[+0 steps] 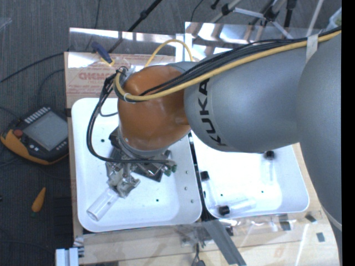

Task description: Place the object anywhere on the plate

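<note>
Arm w/ orange band [150, 110] reaches in from the right over the left bin [89, 126], hiding much of that bin's middle. Pincer [123, 184] hangs low over the bin floor, pointing toward the near-left corner. Its metal tips sit right at the upper end of a clear plastic tube [102, 205], which lies tilted on the bin floor, open end toward the near-left corner. Tips touch or nearly touch the tube; can't tell if they're closed on it or how wide they stand, since wrist hardware crowds that spot.

Black cables [94, 132] loop from the wrist over the bin's left part; a yellow cable [166, 44] arcs above the band.

Right bin [294, 198] sits just beside, mostly under the arm's grey body; a small dark bit [223, 210] lies near its front edge. Left of the worktop, on the floor: a handheld control pad [39, 134] w/ orange trim, and a small orange item [37, 199] nearer the front.
</note>
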`<move>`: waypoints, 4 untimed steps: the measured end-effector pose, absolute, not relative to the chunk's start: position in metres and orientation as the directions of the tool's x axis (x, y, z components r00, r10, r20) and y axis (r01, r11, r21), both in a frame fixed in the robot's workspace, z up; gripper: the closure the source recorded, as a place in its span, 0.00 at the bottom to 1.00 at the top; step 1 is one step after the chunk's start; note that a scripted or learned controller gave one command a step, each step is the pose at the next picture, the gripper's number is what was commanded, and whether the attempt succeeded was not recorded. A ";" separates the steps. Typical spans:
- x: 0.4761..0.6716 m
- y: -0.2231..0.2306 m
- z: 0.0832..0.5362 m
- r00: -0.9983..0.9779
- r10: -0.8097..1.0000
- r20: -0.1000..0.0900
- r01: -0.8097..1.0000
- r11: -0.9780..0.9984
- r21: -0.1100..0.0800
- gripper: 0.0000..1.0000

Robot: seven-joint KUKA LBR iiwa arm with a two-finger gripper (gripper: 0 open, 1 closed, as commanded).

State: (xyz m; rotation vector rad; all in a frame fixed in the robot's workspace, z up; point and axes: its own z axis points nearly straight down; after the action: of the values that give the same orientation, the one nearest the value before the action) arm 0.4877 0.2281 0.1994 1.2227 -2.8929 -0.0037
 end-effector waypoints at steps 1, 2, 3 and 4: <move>0.516 0.223 0.275 -0.265 -0.964 -0.005 -0.964 0.265 0.001 1.00; 0.483 0.224 0.280 0.052 -0.999 -0.005 -0.999 -0.052 0.002 1.00; 0.510 0.206 0.392 0.196 -0.981 -0.006 -0.981 -0.196 0.000 1.00; 0.484 0.218 0.433 0.579 -0.815 -0.006 -0.815 -0.579 -0.002 1.00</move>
State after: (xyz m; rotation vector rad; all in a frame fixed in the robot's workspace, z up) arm 0.4842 0.2180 0.4335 2.7963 -1.4430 -0.0072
